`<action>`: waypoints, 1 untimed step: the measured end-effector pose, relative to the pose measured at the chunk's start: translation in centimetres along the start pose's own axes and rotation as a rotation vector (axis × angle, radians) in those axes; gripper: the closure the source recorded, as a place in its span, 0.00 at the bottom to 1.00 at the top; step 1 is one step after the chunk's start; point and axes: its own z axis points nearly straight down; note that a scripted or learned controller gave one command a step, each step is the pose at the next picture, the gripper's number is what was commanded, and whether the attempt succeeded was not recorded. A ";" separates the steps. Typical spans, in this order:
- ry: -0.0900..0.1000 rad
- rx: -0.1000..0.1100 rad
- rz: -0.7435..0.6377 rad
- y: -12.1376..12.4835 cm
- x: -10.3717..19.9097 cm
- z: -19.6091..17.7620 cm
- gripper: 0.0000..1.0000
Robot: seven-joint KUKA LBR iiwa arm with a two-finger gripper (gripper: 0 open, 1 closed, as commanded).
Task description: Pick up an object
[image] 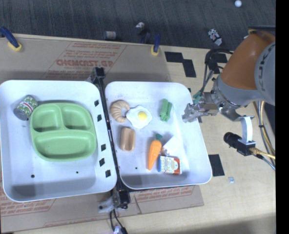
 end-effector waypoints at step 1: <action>0.001 0.000 -0.002 8.0 0.0 -4.8 1.00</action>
